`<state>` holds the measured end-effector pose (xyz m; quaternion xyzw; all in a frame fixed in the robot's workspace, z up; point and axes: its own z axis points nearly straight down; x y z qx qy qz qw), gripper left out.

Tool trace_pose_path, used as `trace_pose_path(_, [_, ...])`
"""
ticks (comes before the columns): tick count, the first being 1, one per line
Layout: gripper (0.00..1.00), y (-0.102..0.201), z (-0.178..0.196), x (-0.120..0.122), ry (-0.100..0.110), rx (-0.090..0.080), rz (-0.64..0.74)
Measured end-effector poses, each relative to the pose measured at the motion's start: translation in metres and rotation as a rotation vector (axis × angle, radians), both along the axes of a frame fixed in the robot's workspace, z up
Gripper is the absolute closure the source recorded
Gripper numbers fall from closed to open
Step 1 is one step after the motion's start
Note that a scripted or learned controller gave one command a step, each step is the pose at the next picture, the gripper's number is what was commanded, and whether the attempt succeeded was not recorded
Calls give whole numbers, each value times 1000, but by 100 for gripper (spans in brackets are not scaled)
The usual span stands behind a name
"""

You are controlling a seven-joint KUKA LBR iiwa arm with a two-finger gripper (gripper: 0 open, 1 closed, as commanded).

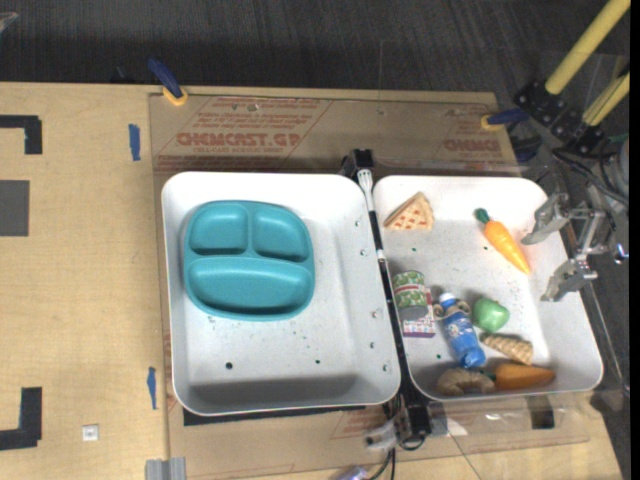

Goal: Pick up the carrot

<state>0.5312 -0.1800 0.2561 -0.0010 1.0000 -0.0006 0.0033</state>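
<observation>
Claw (563, 251) spread apart, gripping nothing — just right of the carrot (503, 242); cardboard (240, 128) reads "CHEMCAST GP".

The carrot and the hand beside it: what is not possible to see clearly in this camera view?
- Hand: in the camera view it is small and mixed with cables at the right bin edge, so its opening is unclear.
- Carrot: whether the hand touches it cannot be told; they look apart.
- Arm: cut off by the right edge.
- Brown item at the bin's near wall: too blurred to name.
</observation>
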Motion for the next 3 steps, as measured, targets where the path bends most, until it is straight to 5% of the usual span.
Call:
trace_pose_path(1, [0,3,-123,49,11,5,83])
trace_pose_path(2, [0,-30,-167,99,-4,0,-83])
trace_pose_path(3, [100,-29,-152,103,-19,-3,-81])
